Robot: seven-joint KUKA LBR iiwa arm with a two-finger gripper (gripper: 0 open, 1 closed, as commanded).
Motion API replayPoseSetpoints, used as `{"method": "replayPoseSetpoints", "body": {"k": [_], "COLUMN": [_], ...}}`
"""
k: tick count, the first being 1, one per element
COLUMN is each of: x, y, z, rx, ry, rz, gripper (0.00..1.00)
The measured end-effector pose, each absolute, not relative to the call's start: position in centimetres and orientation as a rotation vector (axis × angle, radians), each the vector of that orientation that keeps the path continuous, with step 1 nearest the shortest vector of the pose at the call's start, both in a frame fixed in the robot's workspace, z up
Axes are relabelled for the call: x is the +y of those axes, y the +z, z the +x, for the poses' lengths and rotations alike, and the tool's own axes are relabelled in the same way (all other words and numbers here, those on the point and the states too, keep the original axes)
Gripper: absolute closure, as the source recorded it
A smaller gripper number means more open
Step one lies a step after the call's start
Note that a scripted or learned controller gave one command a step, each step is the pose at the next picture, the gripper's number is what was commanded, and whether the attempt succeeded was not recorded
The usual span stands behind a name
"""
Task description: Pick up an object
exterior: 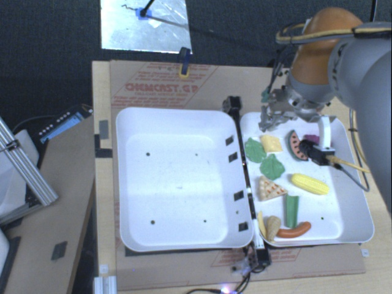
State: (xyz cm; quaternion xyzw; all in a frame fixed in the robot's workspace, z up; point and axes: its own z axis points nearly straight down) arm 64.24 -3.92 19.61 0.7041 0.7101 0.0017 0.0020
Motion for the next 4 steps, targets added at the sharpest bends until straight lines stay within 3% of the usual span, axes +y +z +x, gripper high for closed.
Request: {"method": "replayPoseSetpoints", "body": {"k": [1, 2, 3, 4], "x": [14.5, 22.9, 22.5, 23.5], "y": [42.2, 42.8, 43.8, 31.2], "z": [60.3, 58.0, 58.1, 48.5], "rx": [2.234, 2.232, 2.232, 2.236], "ry": [0.026, 0.006, 0.005, -0.021], "rz": [2.199, 2.21, 2.209, 2.218], "gripper": [1.0, 1.0, 1.0, 1.0]}}
